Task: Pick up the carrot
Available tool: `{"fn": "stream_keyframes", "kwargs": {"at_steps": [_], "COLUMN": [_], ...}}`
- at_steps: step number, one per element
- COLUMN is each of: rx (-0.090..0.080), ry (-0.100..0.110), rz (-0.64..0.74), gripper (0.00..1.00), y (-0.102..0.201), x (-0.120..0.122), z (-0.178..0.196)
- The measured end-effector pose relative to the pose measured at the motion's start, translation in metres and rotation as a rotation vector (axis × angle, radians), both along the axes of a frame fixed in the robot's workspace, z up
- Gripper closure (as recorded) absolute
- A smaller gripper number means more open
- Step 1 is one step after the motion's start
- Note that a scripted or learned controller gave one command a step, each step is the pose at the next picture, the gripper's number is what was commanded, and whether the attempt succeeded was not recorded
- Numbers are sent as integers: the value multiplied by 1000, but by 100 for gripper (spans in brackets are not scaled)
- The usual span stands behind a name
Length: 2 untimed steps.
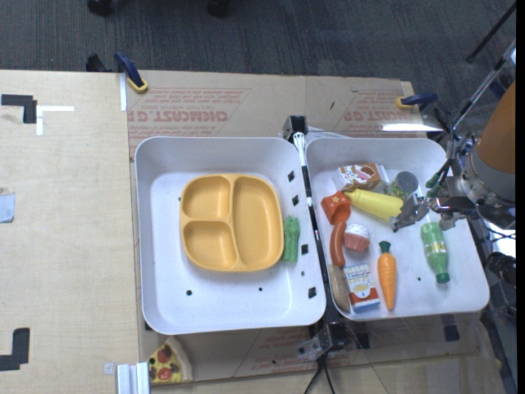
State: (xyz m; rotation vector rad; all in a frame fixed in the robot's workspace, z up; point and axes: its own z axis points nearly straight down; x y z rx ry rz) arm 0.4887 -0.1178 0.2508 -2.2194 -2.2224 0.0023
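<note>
- Two bins; carrot (386, 275) lies lower middle of the right bin (459, 300), leaf end up.
- Gripper (413, 212) hangs right of centre, above the carrot, beside a yellow piece (373, 203); finger state: cannot tell.
- Risk: box (361, 286) and green bottle (435, 251) flank the carrot closely. A slightly off descent would likely nudge or grab a neighbour.
- Rounded carrot may roll from a pinch.

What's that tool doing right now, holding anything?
Tool: open, holding nothing, over the right bin; the carrot lies below it.
</note>
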Motion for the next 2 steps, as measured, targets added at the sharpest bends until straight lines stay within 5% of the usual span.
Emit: {"fn": "stream_keyframes", "kwargs": {"at_steps": [1, 2], "rx": [1, 0], "ry": [-2, -4], "rz": [73, 69], "gripper": [0, 100], "y": [25, 23], "x": [-5, -3], "z": [-158, -149]}}
